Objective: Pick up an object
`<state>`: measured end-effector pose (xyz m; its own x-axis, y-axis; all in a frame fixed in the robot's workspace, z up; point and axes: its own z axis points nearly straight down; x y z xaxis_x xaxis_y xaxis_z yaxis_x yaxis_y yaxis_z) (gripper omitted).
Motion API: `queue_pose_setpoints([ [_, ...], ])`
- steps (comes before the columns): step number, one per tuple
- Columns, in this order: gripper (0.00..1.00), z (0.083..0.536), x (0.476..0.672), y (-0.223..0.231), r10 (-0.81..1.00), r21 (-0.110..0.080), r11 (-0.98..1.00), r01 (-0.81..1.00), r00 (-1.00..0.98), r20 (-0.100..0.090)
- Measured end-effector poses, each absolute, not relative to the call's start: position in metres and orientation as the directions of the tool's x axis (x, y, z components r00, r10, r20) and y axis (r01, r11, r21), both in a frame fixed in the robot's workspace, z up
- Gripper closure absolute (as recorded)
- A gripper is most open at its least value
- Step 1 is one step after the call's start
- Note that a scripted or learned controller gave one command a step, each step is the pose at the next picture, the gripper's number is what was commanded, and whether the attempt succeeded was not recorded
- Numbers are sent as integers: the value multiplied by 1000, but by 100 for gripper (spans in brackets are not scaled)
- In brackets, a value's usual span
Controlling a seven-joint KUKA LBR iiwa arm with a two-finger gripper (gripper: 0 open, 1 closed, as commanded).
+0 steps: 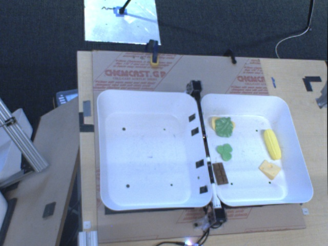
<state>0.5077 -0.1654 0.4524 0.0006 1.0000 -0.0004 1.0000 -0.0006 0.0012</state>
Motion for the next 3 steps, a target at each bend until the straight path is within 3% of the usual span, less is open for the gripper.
queue_pose_setpoints([
  [2, 100, 472, 487, -164, 1000, 5, 4, 1000, -3, -2],
  [3, 100, 479, 487, -163, 1000, 4, 4, 1000, -4, -2],
])
